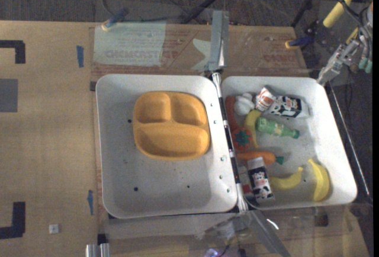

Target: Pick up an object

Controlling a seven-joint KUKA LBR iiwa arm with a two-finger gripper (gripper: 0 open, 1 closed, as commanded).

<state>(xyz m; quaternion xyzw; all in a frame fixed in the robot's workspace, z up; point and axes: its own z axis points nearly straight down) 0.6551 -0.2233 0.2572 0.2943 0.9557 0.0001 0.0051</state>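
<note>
Right shallow white bin (pixel 337 131) holds the pickable clutter: yellow plastic banana (pixel 320 180) at the near right corner, a second yellow curved piece (pixel 288 180) just beside it, green plastic bottle (pixel 276 129) mid-bin, black-and-white cow-print carton (pixel 286 106) toward the far wall, a smaller cow-print carton (pixel 260 177) near the divider, orange carrot-shaped toy (pixel 256 156) lying between. Left shallow white bin (pixel 118 179) carries an orange divided plastic plate (pixel 172 125), flat, in its far half. Gripper (pixel 333 67) sits at the far right corner, above the right bin's rim, arm mostly out of frame; cannot tell its opening; nothing seen in it. Brown counter (pixel 47 131) underneath.
</note>
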